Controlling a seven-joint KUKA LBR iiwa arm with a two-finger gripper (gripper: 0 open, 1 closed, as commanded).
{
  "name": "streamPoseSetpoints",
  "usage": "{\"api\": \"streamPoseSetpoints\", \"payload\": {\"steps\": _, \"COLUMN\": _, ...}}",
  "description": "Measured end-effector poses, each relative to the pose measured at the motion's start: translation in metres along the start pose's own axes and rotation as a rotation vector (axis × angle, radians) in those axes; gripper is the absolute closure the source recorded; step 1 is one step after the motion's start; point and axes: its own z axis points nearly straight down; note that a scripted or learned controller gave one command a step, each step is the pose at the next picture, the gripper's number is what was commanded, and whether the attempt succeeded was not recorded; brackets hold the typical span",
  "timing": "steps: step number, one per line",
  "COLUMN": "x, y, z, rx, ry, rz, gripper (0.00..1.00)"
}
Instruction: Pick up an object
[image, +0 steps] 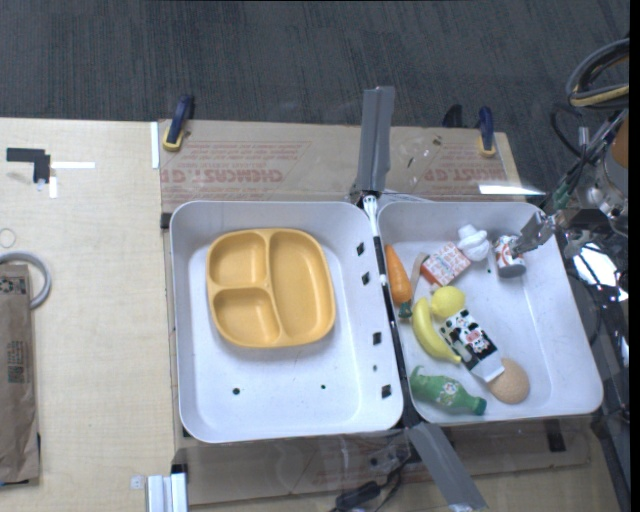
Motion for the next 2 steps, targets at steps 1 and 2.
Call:
{"api": "streamPoseSetpoints", "payload": {"steps": 1, "x": 0.042, "y": -0.030, "z": 0.141, "rx": -0.002, "ry": 0.000, "rz": -0.067, "gripper": 0.00}}
{"api": "streamPoseSetpoints", "payload": {"steps": 2, "x": 0.096, "y": -0.067, "z": 0.142, "rx": 0.000, "ry": 0.001, "rz": -0.118, "gripper": 0.00}}
